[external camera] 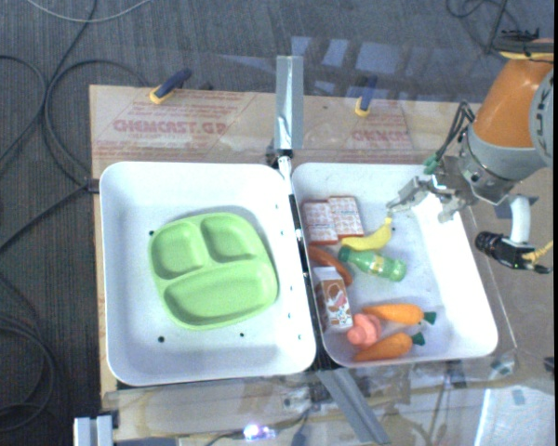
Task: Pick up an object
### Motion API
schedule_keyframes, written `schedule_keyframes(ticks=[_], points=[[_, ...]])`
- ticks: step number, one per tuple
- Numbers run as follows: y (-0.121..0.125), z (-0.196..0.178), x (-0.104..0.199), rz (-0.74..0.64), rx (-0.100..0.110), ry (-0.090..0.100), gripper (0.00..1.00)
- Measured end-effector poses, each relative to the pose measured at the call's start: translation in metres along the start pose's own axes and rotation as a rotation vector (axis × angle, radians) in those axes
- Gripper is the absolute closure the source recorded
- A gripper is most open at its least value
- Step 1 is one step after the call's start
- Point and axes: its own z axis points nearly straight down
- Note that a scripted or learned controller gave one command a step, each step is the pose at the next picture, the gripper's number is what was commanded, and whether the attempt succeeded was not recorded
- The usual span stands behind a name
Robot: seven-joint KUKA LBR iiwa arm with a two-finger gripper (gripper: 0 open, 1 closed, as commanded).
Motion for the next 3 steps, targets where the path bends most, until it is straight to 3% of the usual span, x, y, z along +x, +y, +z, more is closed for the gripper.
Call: schedule_keyframes(ticks=[1,2,3], points=[[0.0101,0.0917,0.0217,0.063,-0.019,-0.003,0.0],[0.0105,0.0819,0.0238,0.06,-0.017,0.0,1.0],[0.0105,0.082,0.0238,0.06,-0.017,0.0,0.0]])
